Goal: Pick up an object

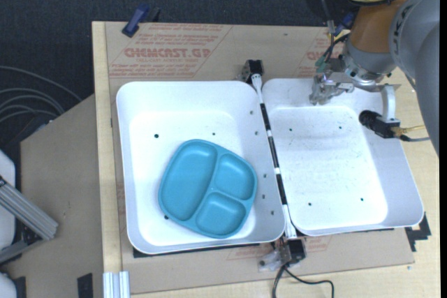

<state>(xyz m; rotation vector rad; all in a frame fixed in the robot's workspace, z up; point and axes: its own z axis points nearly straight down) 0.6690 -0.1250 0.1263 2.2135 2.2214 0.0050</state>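
A: Camera view. What's in the left bin [133,150]?

B: One blue divided plate [207,187], three compartments, lying flat, toward the near right part of that bin. Its right edge sits near the wall shared with the other bin.

A: Right bin [391,199]?

B: White floor with a few small dark dots. The two bins sit side by side on the tabletop [174,52], touching along a dark centre seam with black clips at the far and near ends.

A: Arm?

B: Grey arm [419,17] with an orange band [380,10] comes in from the upper right. The tool [325,91] hangs over the far left corner of the right bin, just at the rim.

A: Open or closed?

B: Can't tell, too small and cluttered with cables. Nothing visibly between its tips.

A: Plate versus tool?

B: Well apart, different bins.

A: Anything else?

B: Small blue object [136,19] at the tabletop's far left edge, red lettering printed on the board.
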